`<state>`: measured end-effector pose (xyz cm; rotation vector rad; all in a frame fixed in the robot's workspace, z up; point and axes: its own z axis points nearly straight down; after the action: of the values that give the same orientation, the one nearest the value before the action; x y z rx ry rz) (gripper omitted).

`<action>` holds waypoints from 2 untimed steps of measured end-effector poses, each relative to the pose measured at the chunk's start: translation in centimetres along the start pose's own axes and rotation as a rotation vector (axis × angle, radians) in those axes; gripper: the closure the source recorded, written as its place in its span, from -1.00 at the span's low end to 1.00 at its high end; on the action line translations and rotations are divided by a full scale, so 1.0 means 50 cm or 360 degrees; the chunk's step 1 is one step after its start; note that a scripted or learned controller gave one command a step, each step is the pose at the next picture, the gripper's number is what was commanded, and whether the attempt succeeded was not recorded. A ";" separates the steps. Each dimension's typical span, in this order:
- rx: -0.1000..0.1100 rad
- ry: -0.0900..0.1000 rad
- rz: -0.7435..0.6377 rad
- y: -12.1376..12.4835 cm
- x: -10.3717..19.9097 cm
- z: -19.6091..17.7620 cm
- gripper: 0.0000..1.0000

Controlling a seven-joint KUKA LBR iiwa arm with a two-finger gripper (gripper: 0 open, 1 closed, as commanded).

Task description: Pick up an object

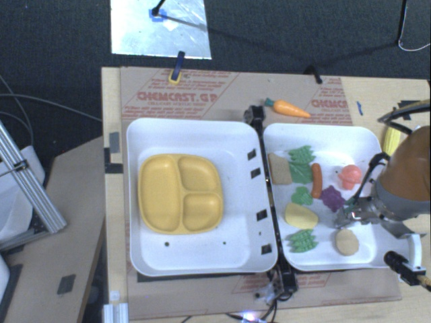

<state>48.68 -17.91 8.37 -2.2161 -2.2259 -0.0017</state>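
at the far left of the frame a metal rail (27, 180) runs down at a slant over a tan table (74, 180). in the upper left a shiny sheet (160, 19) lies on dark carpet. below it the bench (222, 96) carries brown cardboard with red lettering, and a small blue and yellow clip (177, 68) sits on its top edge.

the left bin (195, 134) holds one yellow tray (180, 194) with three sections, lying left of the bin's middle.

above the seam between the bins a carrot (287, 108) lies on the cardboard, outside both.

the right bin (323, 134) holds the toy food. along its left side sit a tan bread slice (279, 169), a green leaf (301, 155), an orange sausage (316, 175), a small green piece (302, 196), a yellow lemon (300, 216) and a green lump (302, 241) at the bottom. further right are a purple piece (331, 197), a pink ball (349, 175) and a tan potato (347, 242).

my gripper (351, 215) reaches in from the right edge, low over the right bin, just right of the purple piece and just above the potato. i cannot tell how it is set or whether it has hold of anything. my arm (407, 173) fills the right edge behind it.
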 end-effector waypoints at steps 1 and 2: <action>-0.0006 -0.0003 0.0003 0.002 -0.003 -0.023 1.00; -0.0001 0.0000 -0.0001 0.001 0.052 -0.001 1.00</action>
<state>48.71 -15.33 8.40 -2.2152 -2.2269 -0.0023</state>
